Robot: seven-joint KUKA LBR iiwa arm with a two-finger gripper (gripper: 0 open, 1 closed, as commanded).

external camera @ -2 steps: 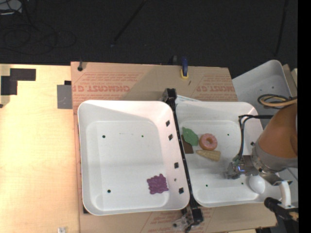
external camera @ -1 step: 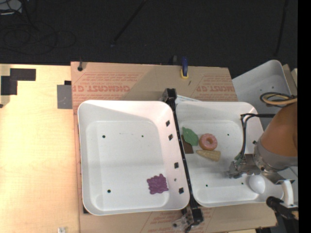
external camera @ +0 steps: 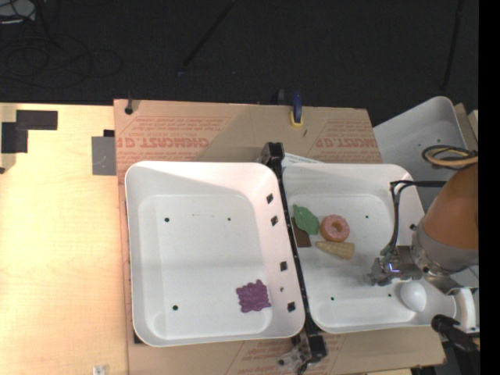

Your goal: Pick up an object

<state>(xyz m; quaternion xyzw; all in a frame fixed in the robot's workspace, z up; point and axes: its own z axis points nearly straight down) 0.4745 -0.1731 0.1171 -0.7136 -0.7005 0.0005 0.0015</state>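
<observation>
The right bin (external camera: 355, 182) holds a green leafy piece (external camera: 306, 219), a pink ring-shaped donut (external camera: 336, 227), a pale yellow wedge (external camera: 336, 249) and a small brown piece (external camera: 302, 240), all near its left side. A purple clump (external camera: 253, 296) lies in the left bin (external camera: 156, 209) near its front right corner. My gripper (external camera: 384, 273) is low in the right bin, to the right of the yellow wedge and apart from it. The arm's wrist hides its fingers from above. A white rounded object (external camera: 412, 295) lies just right of the gripper.
A black clip divider (external camera: 283, 233) runs between the two bins. Cardboard (external camera: 203, 135) lies under the bins, with the wooden bench (external camera: 55, 248) to the left. A cable (external camera: 397, 209) arcs over the right bin's far right side.
</observation>
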